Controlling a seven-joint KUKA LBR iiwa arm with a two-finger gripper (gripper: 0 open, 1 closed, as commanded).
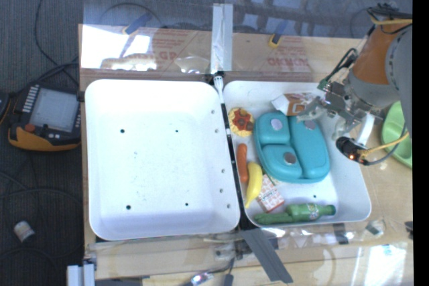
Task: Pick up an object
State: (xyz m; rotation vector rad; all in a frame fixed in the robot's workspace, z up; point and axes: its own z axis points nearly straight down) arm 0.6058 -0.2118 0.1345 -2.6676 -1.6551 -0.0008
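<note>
Two white bins: left bin [100, 144], right bin [348, 191]. The right holds one teal case [292, 146], one banana [254, 183], one carrot [242, 157], one green bottle [295, 213].

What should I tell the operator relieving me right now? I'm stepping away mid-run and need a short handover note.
Gripper: low over the back of the right bin, beside the teal container; whether its fingers are open or shut cannot be made out, and nothing is visibly held.
Things: all in the right bin. Teal container in the middle; pizza slice, carrot and banana along the left wall; green bottle at the front; a small carton at the back by the gripper.
Done: no pick confirmed.
Left: grasp one object and lift it.
</note>
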